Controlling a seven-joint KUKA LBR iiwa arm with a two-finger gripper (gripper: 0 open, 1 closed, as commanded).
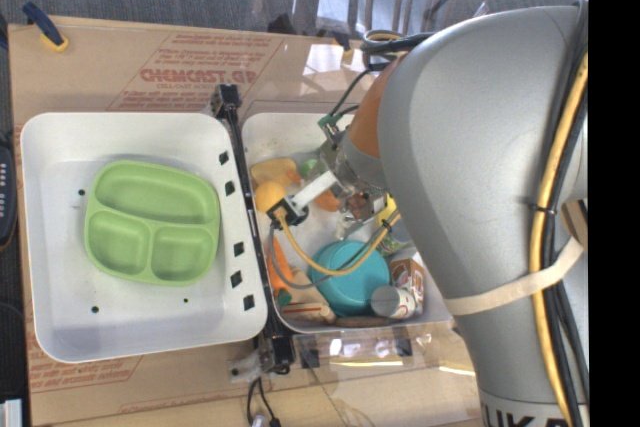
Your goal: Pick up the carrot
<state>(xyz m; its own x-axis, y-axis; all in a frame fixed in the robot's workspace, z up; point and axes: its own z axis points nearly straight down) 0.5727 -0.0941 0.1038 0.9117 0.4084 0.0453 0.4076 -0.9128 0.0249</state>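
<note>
In the right bin [262,130], a long orange piece that looks like the carrot [282,269] lies along the left wall, partly under a teal bowl [349,277]. Another small orange bit [328,201] shows close beside the gripper. My gripper [354,207] hangs low over the middle of this bin, above the teal bowl and to the right of the carrot. The grey arm hides the bin's right half.
A yellow toy [272,187] lies at the back left of the right bin, and a small can [398,296] lies at the front right. The left bin [50,245] holds a green divided plate [152,222]. A black divider strip [240,215] runs between the bins.
</note>
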